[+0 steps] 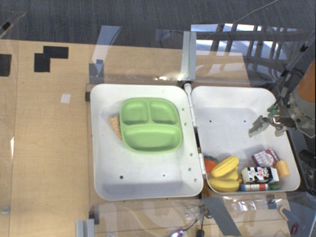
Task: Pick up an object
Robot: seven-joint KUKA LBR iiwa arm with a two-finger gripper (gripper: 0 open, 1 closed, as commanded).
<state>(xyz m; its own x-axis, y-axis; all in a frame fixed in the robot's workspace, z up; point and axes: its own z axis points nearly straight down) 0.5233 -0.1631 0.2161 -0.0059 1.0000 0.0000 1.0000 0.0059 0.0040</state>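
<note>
On my feed the wooden tabletop (44, 147) carries two white bins side by side. I count one thing on top in the left bin (143, 181): a green divided plate (150, 125) with three compartments, and a tan cracker-like piece (115, 126) pokes out from under its left edge. The right bin (227, 107) holds its things bunched along the near edge: two yellow bananas (224, 174) touching, a small red item (210, 163) just left of them, one black-and-white carton (257, 174), one purple packet (264, 157), one marker (259, 187) and one small orange piece (282, 169). The gripper (264, 124) hangs over that bin's right side, above bare floor and apart from the pile, with nothing between its fingers; whether they're spread or closed I cannot tell.
</note>
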